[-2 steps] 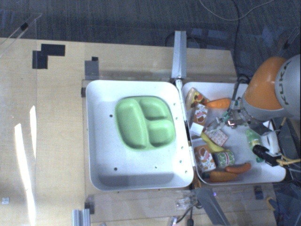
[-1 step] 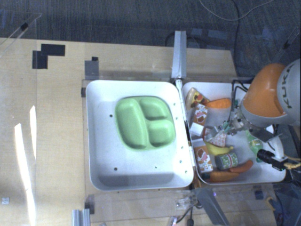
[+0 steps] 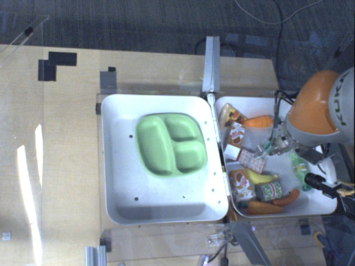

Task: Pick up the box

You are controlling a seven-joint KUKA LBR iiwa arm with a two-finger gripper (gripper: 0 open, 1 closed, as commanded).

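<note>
Arm: the grey arm with its orange band (image 3: 312,111) comes in from the right, over the right bin (image 3: 327,206).
Gripper: the gripper (image 3: 270,147) is low in the right bin, just beside the box; whether it's open or closed, I can't tell.
Box: a small patterned box (image 3: 252,160) lies tilted near the bin's middle, just left of the gripper. I can't tell whether they're touching.
Around it: a carrot (image 3: 258,122) and snack packets (image 3: 235,127) sit toward the far side; a banana (image 3: 260,177), a can (image 3: 269,191), another packet (image 3: 242,184) and a red chilli (image 3: 287,199) toward the near side.
Left bin: the left bin (image 3: 119,204) holds a green divided tray (image 3: 171,143).
Table: pale wood table (image 3: 61,165) under both bins.
</note>
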